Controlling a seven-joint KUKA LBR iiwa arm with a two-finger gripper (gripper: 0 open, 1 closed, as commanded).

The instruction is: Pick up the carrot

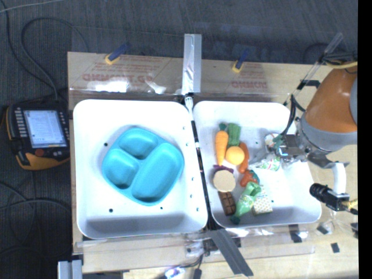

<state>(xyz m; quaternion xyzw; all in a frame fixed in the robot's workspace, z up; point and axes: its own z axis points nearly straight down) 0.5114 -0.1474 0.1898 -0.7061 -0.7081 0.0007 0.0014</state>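
Note:
The carrot (221, 145) is orange with a green top (233, 132). It lies lengthwise in the right bin (290, 202), near its upper left, against a yellow round toy (235, 155). My gripper (281, 148) hangs low over the right side of the same bin, roughly a hand's width right of the carrot and apart from it. The grey wrist and orange band (331, 103) rise behind it. Nothing can be made out in the gripper.
Below the carrot lie a purple-and-cream round toy (224, 179), a brown chocolate bar (226, 202), green packets (247, 202) and a small red piece (250, 176). A blue divided plate (143, 164) sits in the left bin (93, 214). A teach pendant (38, 133) rests at far left.

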